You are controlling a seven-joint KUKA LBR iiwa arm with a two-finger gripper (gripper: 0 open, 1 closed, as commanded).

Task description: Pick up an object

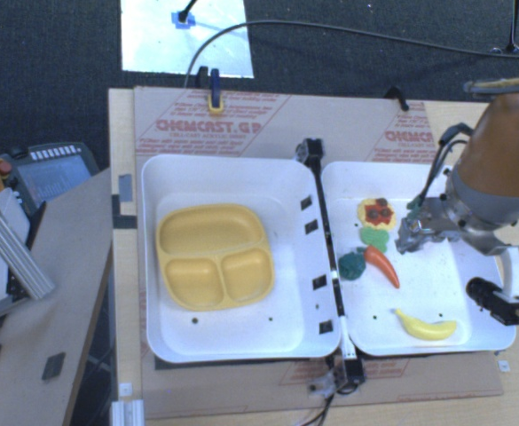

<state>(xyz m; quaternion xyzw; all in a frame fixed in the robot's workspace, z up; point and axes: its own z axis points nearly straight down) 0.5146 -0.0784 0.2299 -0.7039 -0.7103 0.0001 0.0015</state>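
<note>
The bench [268,114] carries a sheet of printed cardboard on which two shallow white bins sit side by side, touching along a black-clipped seam down the middle. The left bin [232,176] holds a yellow divided tray [215,256] with one long compartment on its far side and two smaller ones on its near side; the tray lies slightly turned, near the bin's left wall. The right bin [436,291] holds the small toy foods.

The arm [507,158], grey with its broad orange band, reaches in from the right and hangs over the far right part of the right bin. The gripper [412,234] sits at the arm's left end, low over the bin floor, just right of the cluster of toys. Its metal parts blur together from this height, so I cannot tell how its fingers stand or whether they have hold of anything.

Near the seam lie a yellow piece with a red top [377,211], a light green piece [374,236] just nearer, an orange carrot [383,266] slanting towards the near right, and a dark green broccoli [352,265] touching the carrot's left side. A yellow banana [426,327] lies apart, close to the near wall.
</note>
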